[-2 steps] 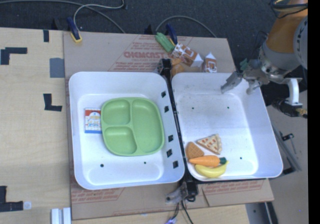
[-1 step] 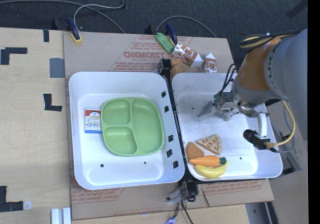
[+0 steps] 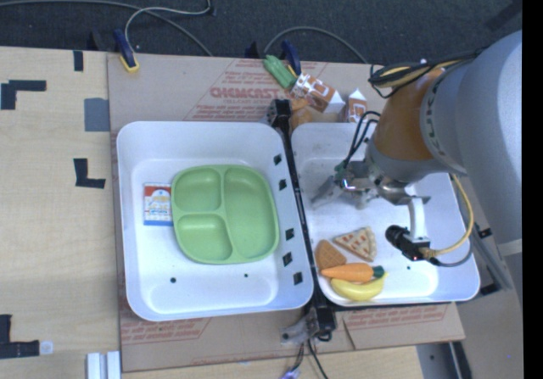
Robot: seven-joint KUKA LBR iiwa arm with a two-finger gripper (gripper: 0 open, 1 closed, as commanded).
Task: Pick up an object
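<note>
Gripper (image 3: 333, 189) in right bin (image 3: 450, 288), centre-right of frame, finger state indeterminate; pizza slice (image 3: 356, 242), cookie (image 3: 329, 254), carrot (image 3: 352, 271), banana (image 3: 356, 287) clustered below it; green plate (image 3: 226, 213) in left bin (image 3: 136, 199).

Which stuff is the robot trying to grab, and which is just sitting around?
For the job: gripper; banana, carrot, pizza slice, cookie in the right bin.

Just lying about: green divided plate, small card, left bin.
</note>
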